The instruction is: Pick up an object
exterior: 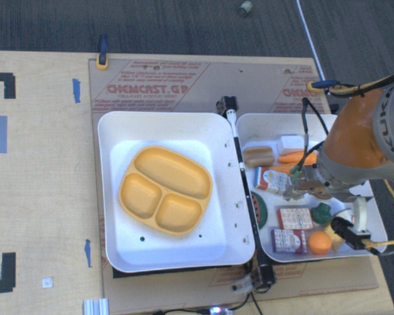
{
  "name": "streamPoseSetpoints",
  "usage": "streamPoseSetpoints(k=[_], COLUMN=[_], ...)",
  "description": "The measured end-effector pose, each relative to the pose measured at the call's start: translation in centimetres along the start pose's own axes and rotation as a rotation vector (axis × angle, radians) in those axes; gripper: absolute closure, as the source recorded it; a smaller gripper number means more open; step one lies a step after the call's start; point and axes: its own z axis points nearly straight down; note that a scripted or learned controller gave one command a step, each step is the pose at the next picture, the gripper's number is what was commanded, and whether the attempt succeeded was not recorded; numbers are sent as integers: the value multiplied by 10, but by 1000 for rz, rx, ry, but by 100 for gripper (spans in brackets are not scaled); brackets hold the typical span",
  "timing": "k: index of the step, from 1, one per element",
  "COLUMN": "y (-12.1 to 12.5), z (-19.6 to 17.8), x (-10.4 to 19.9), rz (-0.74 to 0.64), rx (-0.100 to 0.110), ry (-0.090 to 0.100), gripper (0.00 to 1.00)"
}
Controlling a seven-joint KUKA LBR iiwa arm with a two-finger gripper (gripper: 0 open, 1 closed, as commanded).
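Brown paper-faced sheet (184, 84) under the two white bins, red print "CHEMCAST GP" by the left bin, repeated partly at its right end, smaller print unreadable

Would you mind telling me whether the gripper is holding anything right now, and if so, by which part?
It cannot be told. The gripper is low in the right bin among the toy food, beside a red-and-white packet, but the arm hides its tips.

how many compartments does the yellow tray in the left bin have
3. The yellow plastic divided tray in the shallow white left bin has one long compartment along its far side and two smaller ones side by side on its near side.
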Motion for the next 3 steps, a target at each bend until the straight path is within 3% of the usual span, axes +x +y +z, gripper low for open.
streamPoseSetpoints(k=[1,2,3], y=[-26,-27,-25], z=[21,21,11], x=[6,3,4], rz=[-3,0,-1], rx=[-4,-1,-5], ry=[0,-3,-2], gripper=[100,0,100])
